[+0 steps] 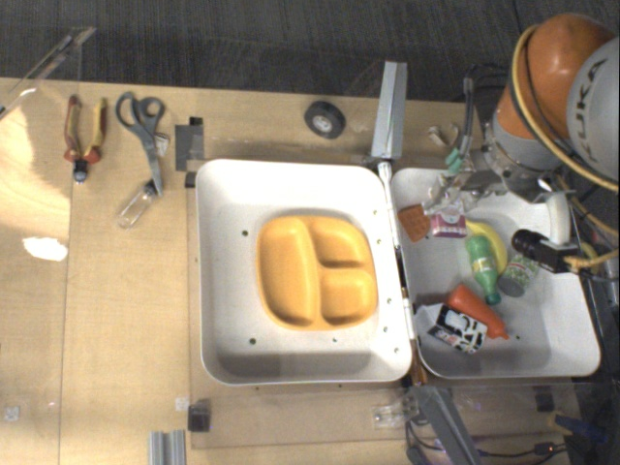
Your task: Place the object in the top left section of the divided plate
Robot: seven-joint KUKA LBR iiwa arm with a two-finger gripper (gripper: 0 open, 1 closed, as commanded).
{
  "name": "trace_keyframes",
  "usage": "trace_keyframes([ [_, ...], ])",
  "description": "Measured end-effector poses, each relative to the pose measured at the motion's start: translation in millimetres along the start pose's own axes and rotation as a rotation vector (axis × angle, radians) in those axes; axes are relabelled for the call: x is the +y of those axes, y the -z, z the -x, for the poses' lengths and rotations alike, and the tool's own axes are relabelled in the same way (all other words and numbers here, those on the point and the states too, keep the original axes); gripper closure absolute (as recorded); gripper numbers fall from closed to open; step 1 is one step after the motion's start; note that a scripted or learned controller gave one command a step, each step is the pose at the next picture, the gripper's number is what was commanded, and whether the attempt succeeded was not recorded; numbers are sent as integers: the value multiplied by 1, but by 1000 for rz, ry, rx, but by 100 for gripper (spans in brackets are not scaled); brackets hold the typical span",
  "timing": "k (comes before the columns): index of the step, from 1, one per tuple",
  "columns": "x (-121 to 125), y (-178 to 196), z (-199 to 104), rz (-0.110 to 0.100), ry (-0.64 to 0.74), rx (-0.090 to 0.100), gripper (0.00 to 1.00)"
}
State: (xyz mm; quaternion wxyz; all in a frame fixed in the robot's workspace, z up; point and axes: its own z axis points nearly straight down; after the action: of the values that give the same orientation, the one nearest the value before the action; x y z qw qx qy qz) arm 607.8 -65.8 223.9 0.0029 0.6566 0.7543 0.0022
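Camera view, overhead at a slant. A wooden surface (116, 289) carries two shallow white bins. The left bin (228, 260) holds a yellow divided plate (317, 269) with one long section on its left and two smaller sections on its right; all three look bare. The right bin (567, 342) holds the clutter: a banana (494, 242), a green bottle (482, 269), a carrot (477, 310), a black-and-white box (459, 329), a small can (518, 275), a brown block (415, 224) and a purple packet (448, 225). The gripper (453, 194) hangs low over the far left part of this bin, right above the purple packet; whether it is parted, closed, or clamped on anything cannot be told at this scale. No object sits between visible fingers, so the task's object is judged to lie still in the right bin, probably the packet below the tool. To do the pick well, the descent should centre on one item, clear of the brown block and the bin wall. Scissors (145, 129) and pliers (83, 134) lie apart on the surface.
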Motion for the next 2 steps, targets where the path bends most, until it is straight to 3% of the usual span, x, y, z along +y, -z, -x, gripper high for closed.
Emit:
trace_keyframes([
  [1, 3, -39, -53, -3, -104, 2, 100],
  [2, 22, -38, -118, -1, 269, 2, 100],
])
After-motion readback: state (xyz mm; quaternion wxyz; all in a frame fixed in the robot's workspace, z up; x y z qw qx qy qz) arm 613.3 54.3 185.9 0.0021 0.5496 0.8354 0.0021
